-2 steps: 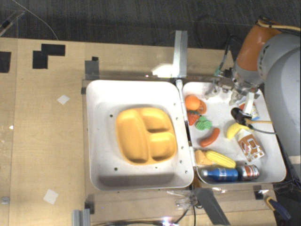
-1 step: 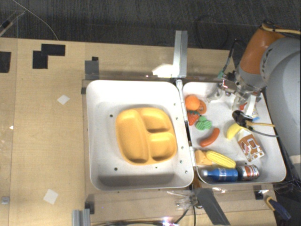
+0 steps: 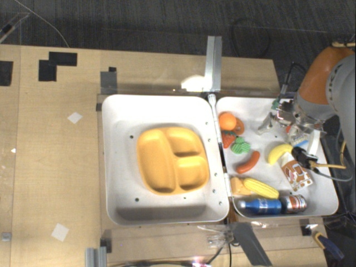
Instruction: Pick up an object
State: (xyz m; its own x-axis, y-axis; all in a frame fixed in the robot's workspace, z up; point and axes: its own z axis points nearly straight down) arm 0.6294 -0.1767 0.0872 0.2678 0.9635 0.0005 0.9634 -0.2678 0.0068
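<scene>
Two white bins — left bin (image 3: 114, 166) holds a yellow tray (image 3: 171, 159); claw (image 3: 278, 118), grip state indiscernible, hovers upper right above toys.

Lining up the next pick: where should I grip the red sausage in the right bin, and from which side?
Probably grip the red sausage at mid-length, straight from above, fingers across its narrow width. It lies flat and diagonal with bare floor along both long sides; the green toy crowds its upper end.

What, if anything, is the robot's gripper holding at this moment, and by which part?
It cannot be told: the gripper sits over the right white bin, above the yellow toy banana, with nothing seen between its jaws.
</scene>
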